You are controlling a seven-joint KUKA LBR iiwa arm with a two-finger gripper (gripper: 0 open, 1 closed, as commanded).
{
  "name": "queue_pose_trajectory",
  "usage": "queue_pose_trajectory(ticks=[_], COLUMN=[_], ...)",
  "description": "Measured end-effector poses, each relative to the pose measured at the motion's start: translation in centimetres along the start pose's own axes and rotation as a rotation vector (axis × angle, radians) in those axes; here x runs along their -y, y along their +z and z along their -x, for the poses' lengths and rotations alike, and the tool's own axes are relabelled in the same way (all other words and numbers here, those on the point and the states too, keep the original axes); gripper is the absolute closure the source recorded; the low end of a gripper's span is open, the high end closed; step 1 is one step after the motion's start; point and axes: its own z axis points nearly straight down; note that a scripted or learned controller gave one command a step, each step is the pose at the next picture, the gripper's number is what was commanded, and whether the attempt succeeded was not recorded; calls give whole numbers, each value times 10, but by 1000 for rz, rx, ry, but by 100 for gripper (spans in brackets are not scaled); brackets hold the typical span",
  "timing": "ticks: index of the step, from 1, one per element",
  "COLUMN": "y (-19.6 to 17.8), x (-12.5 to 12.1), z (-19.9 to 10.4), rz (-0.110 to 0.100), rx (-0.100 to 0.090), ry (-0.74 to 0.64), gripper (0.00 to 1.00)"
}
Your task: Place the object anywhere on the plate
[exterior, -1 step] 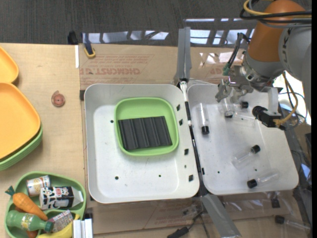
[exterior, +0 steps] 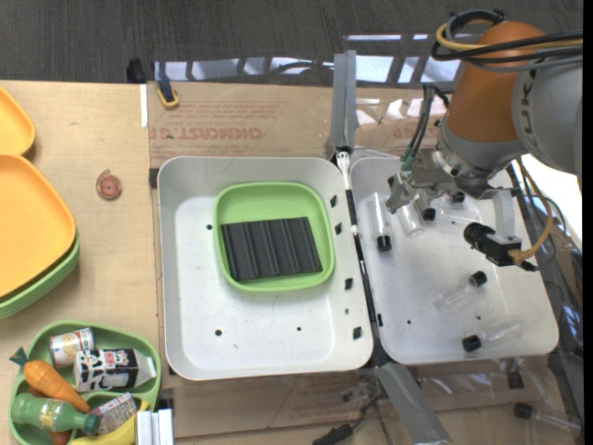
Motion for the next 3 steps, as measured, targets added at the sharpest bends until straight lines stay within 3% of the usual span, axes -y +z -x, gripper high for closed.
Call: queue_pose_trajectory(ticks=[1, 2, 3], y=[0, 0, 0], x=[21, 21, 10], z=[-68, -67, -81], rz=[0, 0, 1], rx=[0, 0, 1], ry=[-64, -64, -27], gripper=[100, 0, 0])
